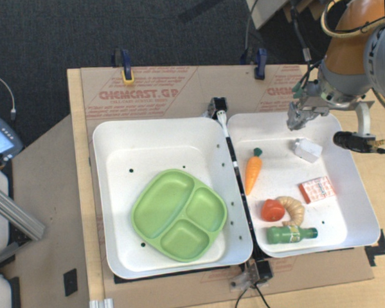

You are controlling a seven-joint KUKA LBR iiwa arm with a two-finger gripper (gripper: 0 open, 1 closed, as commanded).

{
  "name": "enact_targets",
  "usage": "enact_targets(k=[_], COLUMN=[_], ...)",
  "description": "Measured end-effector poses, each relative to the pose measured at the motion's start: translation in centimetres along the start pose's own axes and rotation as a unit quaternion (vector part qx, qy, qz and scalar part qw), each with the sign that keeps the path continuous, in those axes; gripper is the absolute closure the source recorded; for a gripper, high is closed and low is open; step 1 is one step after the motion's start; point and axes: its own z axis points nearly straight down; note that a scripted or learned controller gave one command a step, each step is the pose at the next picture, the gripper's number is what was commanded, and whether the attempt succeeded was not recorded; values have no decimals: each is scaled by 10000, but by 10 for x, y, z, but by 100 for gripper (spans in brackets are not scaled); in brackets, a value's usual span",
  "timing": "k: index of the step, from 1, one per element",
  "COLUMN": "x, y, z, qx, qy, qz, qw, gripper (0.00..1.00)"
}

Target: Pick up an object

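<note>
Arm (orange-banded) reaches in from right, hand (pixel 298 120) pointing downward.

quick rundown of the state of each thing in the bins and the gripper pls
green divided plate: flat in the left bin, compartments bare
carrot: lying in the right bin, stem end up-view
tomato: resting against the tan curved piece
green bottle: on its side
red and white packet: lying flat
small white block: loose, below the gripper
gripper: above the right bin, holding nothing seen

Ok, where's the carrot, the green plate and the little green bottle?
carrot (pixel 252 173): camera view, middle of its orange body.
green plate (pixel 179 213): camera view, centre ridge between compartments.
green bottle (pixel 289 234): camera view, middle of its body.
</note>
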Motion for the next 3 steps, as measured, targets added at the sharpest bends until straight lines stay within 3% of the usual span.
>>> enact_targets(k=[2,3], x=[7,54], y=[-2,-26], z=[-104,-84], qx=[3,59], qy=[2,24], qz=[-1,-17], qw=[10000,10000], gripper=[100,100])
